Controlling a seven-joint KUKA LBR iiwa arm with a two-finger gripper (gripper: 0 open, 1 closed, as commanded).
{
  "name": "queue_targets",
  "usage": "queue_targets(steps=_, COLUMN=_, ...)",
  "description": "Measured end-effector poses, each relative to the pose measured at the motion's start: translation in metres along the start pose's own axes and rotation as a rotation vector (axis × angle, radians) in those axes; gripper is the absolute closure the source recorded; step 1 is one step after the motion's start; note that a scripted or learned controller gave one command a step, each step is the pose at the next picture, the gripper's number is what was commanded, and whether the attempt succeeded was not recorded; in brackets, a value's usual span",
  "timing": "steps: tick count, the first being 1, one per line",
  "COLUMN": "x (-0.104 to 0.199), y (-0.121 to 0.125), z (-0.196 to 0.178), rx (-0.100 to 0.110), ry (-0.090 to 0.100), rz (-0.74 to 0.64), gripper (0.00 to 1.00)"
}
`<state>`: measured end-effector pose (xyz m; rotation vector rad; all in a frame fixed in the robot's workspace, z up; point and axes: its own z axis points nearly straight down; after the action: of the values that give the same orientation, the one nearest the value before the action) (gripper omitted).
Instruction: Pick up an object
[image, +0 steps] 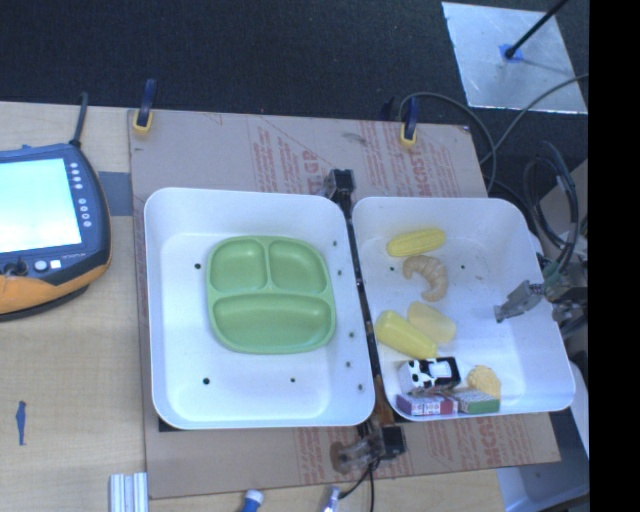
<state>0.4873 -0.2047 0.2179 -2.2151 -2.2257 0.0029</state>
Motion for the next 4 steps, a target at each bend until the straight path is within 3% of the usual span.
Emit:
queue_targets(steps=1, x=0.069, y=0.061, z=0.024, rx=0.000, ry=-0.001, rz=-0.003, gripper=0.00)
queue_targets(steps=2, x=0.085, y=0.097, z=0.105, rx=0.004, ry=0.000, rz=-0.002, gripper=0.00)
queue_targets(steps=3, x=0.092, y=0.151, z=0.126, rx=0.000, ry=0.001, rz=0.001, gripper=0.00)
queue_targets(steps=4, x=0.075, y=0.168, z=0.126, rx=0.007, ry=0.002, rz=0.001, gripper=0.00)
